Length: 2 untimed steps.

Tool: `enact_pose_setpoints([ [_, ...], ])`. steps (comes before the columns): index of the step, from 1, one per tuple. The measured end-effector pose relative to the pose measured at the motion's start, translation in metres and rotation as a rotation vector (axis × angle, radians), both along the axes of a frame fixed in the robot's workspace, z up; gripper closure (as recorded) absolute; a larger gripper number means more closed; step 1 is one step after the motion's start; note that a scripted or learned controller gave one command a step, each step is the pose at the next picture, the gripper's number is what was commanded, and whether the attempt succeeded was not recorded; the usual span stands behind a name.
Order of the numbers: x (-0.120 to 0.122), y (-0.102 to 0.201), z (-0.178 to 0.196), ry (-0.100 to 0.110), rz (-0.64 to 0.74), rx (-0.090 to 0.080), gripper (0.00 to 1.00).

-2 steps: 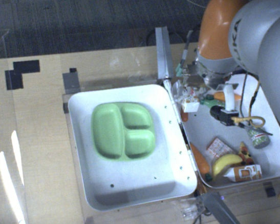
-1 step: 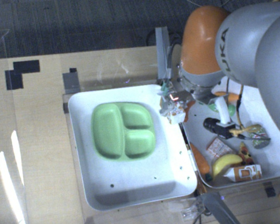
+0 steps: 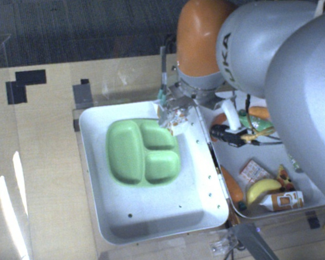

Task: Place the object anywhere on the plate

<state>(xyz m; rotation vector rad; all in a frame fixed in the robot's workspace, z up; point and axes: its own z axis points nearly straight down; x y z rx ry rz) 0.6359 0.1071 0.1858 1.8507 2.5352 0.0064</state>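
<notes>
Grey robot arm (image 3: 299, 77) loomed closest; its end effector (image 3: 174, 114), jaw state impossible to tell, hung over the green three-compartment plastic plate's (image 3: 142, 152) far right corner

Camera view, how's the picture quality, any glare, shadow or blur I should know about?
Camera view: bright glare streaks on the bench at left; soft shadow along the near wall of the left bin; the arm looms large and soft-edged at right; the tool over the plate is small and hard to resolve.
</notes>
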Motion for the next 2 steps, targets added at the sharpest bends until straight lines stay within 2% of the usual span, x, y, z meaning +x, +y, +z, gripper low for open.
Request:
enact_pose_setpoints([
  [1, 0.0036, 0.0034, 0.0004, -0.002, 0.39, -0.002, 1.0],
  [2, 0.0037, 0.0032, 0.0006, -0.003, 0.389, -0.001, 0.0],
])
